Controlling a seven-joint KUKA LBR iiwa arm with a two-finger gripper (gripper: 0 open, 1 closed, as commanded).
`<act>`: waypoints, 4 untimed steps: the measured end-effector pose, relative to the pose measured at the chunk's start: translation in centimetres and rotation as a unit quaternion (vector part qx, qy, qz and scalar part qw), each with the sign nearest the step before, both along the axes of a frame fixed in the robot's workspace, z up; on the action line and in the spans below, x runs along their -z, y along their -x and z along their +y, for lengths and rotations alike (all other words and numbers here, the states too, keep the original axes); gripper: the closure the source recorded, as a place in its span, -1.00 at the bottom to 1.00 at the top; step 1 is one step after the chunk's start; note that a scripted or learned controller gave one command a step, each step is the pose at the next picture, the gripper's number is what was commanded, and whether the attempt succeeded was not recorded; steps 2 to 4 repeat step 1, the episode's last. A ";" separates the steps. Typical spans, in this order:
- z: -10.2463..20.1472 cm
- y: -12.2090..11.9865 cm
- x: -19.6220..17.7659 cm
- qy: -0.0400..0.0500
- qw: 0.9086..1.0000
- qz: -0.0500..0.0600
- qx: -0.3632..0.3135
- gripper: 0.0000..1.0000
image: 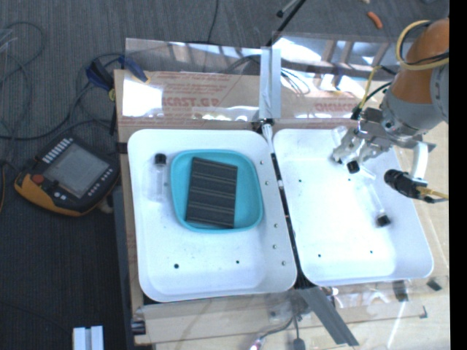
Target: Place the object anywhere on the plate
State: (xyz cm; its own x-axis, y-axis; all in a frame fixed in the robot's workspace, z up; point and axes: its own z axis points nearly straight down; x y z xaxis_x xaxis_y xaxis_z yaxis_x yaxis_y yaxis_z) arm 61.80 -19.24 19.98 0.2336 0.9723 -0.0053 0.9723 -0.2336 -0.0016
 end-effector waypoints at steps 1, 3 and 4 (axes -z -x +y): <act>0.0 0.0 0.0 0.000 1.000 0.000 0.000 -1.00; 0.0 0.0 0.0 0.000 1.000 0.000 0.000 -1.00; 0.0 0.0 0.0 0.000 1.000 0.000 0.000 -1.00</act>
